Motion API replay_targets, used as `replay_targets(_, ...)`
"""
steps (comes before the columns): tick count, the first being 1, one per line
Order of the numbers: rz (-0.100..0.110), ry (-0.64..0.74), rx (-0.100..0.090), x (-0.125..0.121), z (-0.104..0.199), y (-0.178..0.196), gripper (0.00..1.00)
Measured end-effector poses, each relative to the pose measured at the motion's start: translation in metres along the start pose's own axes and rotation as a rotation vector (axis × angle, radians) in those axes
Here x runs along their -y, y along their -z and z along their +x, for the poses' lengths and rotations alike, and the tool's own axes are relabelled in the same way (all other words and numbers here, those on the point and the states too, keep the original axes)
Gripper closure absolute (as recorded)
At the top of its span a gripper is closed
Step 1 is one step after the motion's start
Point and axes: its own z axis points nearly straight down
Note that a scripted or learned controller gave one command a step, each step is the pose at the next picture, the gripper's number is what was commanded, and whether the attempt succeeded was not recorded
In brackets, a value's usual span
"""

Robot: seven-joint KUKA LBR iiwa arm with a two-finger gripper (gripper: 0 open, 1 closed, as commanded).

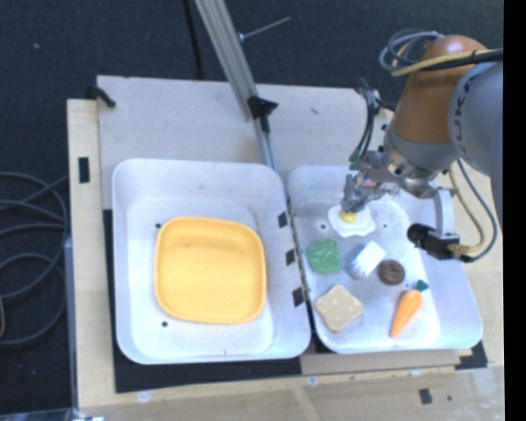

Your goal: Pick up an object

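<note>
My gripper (pixel 355 202) hangs over the right bin (pixel 456 323), its tip right at the top of a fried-egg toy (pixel 351 222), white with a yellow yolk. Below the egg lie a green leafy piece (pixel 323 255), a small white-and-grey cup (pixel 366 260) on its side, a brown round piece (pixel 391 273), a slice of toast (pixel 338 308) and an orange carrot (pixel 406 311). Nothing shows between the fingers.
The left bin (pixel 131 191) holds a yellow square plate (pixel 210 268). A metal pole (pixel 232 51) slants up from between the bins. Black cable connector (pixel 430 239) hangs beside the wrist over the right bin's right part.
</note>
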Motion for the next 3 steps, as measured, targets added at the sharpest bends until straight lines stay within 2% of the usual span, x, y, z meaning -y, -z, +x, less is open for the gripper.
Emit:
replay_targets(1, -0.001, 0.001, -0.001, 0.026, 0.049, 0.013, 1.0)
replay_targets(3, 0.0, 0.001, -0.001, 0.054, 0.136, 0.016, 1.0)
